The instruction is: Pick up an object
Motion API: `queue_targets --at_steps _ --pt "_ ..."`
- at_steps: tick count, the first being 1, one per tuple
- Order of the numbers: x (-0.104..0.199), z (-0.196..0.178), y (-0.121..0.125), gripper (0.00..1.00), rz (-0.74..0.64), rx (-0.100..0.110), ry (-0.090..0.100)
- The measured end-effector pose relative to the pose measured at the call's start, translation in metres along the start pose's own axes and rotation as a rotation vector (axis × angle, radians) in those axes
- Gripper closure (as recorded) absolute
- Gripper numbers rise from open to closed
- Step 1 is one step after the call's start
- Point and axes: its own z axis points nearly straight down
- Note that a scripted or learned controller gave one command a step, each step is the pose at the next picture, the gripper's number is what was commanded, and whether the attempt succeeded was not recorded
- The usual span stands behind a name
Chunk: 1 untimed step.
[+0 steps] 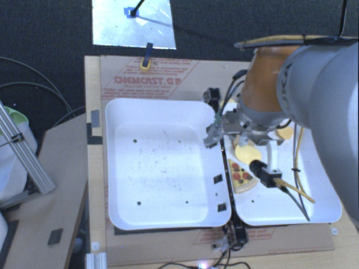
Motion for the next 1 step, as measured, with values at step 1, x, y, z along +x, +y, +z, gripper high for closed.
queue_targets --at_steps 1 --pt "-0.0722 -0.0001 -0.0225 0.00 0.000 0.000 0.001"
